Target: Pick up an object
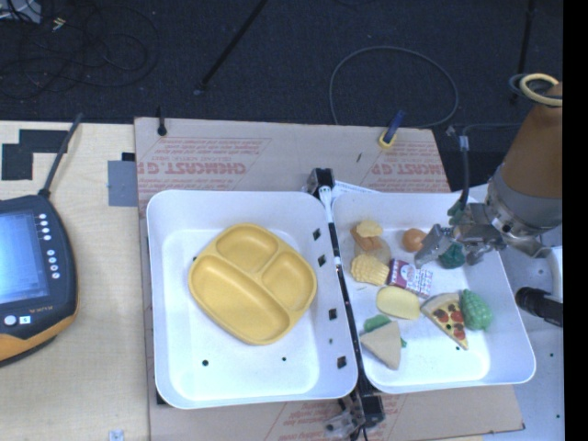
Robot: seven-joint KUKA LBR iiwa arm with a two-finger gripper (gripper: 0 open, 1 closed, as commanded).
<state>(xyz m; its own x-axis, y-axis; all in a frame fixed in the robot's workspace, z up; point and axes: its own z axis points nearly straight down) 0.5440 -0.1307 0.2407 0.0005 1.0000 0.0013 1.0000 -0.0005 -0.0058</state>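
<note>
The claw (pixel 447 246) sits low over the upper right of the right bin (pixel 510 361), with a dark green toy (pixel 452 257) at its tips; whether its fingers are apart or clamped on that toy, I cannot tell. The arm (pixel 533 168) reaches in from the right, its orange band above the wrist.

The toy food crowds the right bin. Just left of the claw lies a small orange egg (pixel 414 239). Further left are a bun (pixel 369 235) and, below it, a corn cob (pixel 369 269). A purple packet (pixel 410 277) lies beside the corn, with a yellow lemon (pixel 398 302) touching it from below. A pizza slice (pixel 447 317) and a green broccoli (pixel 476 310) lie side by side under the claw. Near the divider, a sandwich wedge (pixel 383 345) rests against a green scrap (pixel 376 322).

The left bin (pixel 175 356) holds a yellow divided plate (pixel 252 282). On the counter (pixel 83 356) at far left rests a tablet pendant (pixel 28 269).
</note>
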